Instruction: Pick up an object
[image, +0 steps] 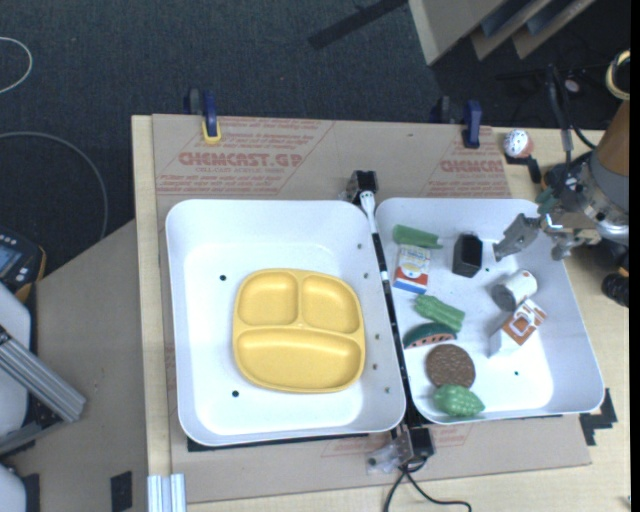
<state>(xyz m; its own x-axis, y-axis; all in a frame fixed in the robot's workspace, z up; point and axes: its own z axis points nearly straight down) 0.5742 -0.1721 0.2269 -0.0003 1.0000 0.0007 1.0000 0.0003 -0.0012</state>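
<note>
Far to the left of the jaws (522, 236), the bench (300, 150) carries the left bin (190, 300), and inside that sits a yellow divided plate (298, 331), well apart from the arm. Directly beneath the jaws lies the right bin (570, 370), whose upper right corner they overhang. The arm (600, 190) reaches in from the right edge and ends in grey jaws that look spread apart, with nothing seen between them.

Just left of the jaws stands a small black block (467, 254). Further left lie a green bar (416, 237) and, below it, a small red, white and blue carton (412, 271). Just below the jaws rests a grey and white cylinder (513, 290), apart from them, and below that an orange and white box (524, 322), which touches a small grey piece at its left. Lower and to the left lie a green pod-shaped toy (439, 311), a watermelon slice toy (427, 335), a brown round cookie (450, 364) and, at the bin's near rim, a green knobbly toy (459, 402) touching the cookie.
</note>
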